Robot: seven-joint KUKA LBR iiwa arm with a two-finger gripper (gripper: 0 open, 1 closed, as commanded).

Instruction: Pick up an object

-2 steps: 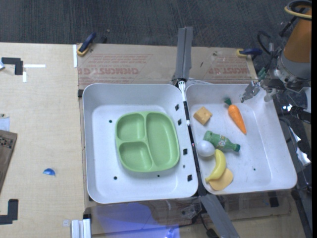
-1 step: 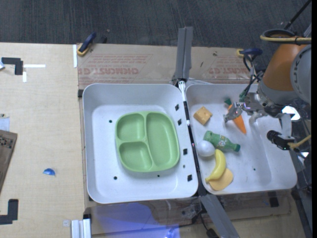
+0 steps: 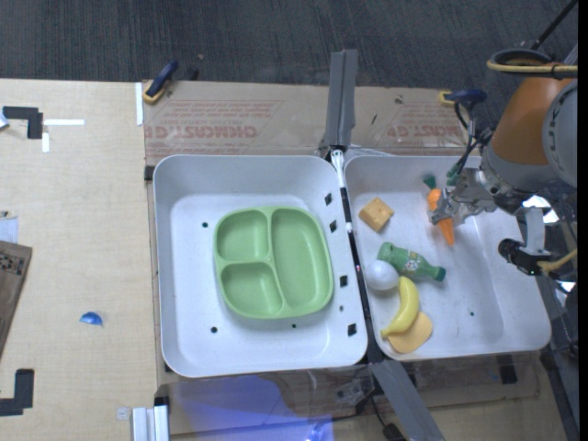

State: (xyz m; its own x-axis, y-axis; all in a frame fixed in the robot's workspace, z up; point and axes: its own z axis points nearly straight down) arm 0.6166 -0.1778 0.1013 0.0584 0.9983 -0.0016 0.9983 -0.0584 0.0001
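Gripper (image 3: 447,211) at right white bin's (image 3: 514,333) far edge, touching small orange carrot (image 3: 444,223); finger state I cannot tell; bin's near-right floor open.

Right bin (image 3: 514,333): clutter packed along left half, tan block (image 3: 375,214), green bottle (image 3: 412,263), white egg (image 3: 380,276), banana (image 3: 403,309) over orange slice (image 3: 412,336) (last three touching or nearly so). Carrot (image 3: 443,219) near top, gripper (image 3: 449,208) right over it. Bare floor across lower right. Left bin (image 3: 175,274): green tray (image 3: 274,262) takes centre; open margin all round. Divider (image 3: 349,246) between bins.
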